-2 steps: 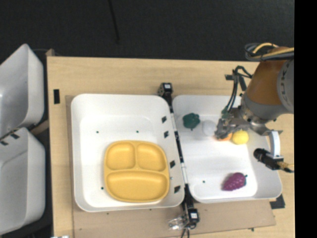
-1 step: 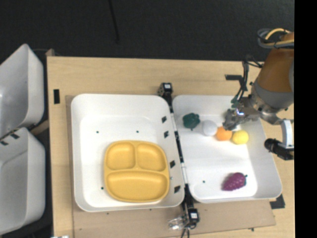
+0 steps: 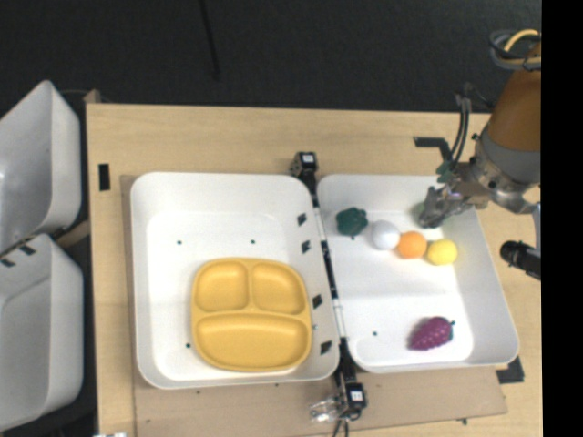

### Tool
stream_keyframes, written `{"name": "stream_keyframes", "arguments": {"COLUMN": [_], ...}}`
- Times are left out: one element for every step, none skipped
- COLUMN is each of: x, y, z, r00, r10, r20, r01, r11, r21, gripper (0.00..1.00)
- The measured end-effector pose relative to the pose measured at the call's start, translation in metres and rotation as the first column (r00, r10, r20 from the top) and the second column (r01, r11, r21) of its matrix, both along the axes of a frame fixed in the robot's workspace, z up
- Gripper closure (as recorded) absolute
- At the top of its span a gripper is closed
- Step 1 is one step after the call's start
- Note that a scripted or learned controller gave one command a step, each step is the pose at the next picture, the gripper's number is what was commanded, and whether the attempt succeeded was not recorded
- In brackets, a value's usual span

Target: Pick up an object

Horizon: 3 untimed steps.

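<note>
The right bin holds several small items: a dark green piece, a white ball, an orange ball, a yellow ball and a purple grape bunch near the front. My gripper hangs over the bin's far right part, just behind the orange and yellow balls, with nothing visibly held.
The left bin bears a yellow divided plate at its front centre. Small black clips sit along the seam between the bins. The wooden bench surrounds both bins, and white moulded shapes stand at the far left.
</note>
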<state>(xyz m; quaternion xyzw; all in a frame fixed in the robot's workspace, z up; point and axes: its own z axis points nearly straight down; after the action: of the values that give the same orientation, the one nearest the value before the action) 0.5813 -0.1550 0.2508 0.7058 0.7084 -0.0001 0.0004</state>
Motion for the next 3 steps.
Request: {"name": "stream_keyframes", "arguments": {"x": [-0.014, -0.016, -0.027], "y": [0.041, 0.094, 0.148], "z": [-0.005, -0.001, -0.016], "r00": [1.0, 1.0, 1.0], "r10": [0.001, 0.004, 0.003], "r20": [-0.004, -0.004, -0.005], "r01": [-0.001, -0.004, -0.003], "r11": [1.0, 1.0, 1.0], "r21": [0.0, 0.002, 0.001], "gripper": [1.0, 1.0, 1.0]}}
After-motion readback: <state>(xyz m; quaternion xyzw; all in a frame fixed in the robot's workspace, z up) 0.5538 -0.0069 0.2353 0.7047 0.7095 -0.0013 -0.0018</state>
